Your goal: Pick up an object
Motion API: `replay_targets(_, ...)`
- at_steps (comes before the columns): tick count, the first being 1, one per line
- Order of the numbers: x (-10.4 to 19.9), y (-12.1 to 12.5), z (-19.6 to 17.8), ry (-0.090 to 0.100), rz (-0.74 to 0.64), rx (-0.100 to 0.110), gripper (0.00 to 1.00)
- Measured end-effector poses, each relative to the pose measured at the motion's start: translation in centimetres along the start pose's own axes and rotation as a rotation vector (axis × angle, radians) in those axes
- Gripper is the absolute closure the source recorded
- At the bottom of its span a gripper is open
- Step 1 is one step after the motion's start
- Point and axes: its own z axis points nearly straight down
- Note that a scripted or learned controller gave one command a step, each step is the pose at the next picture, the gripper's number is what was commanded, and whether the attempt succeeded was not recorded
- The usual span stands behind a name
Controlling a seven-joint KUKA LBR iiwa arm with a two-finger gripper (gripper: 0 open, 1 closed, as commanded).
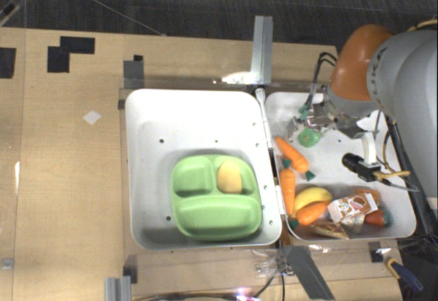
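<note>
The gripper [313, 122], its state impossible to tell, hovers over a small green object [309, 137] in the right bin [410, 214], near a carrot [293, 153] whose long axis points far-left, while the left bin [147, 156] holds a green tray [215, 197] bearing a yellow fruit [230, 176].

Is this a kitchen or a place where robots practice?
Probably a robot practice lab, not a kitchen. A grey robot arm reaches over two white bins on a wooden bench. The food looks like toys: carrots, a banana, and a green divided plate.

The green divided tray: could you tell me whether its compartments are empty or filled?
Partly filled: the green tray holds one yellow fruit in its upper-right compartment; the others look bare.
</note>
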Motion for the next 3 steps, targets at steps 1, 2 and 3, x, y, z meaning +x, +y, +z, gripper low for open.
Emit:
replay_targets(1, 0.0, 0.0, 0.0, 0.000, 0.000, 0.000, 0.00)
replay_targets(2, 0.2, 0.4, -1.2, 0.001, -0.005, -0.007, 1.00)
replay_targets(3, 8.6, 2.7, -9.4, 0.003, -0.023, 0.008, 1.00)
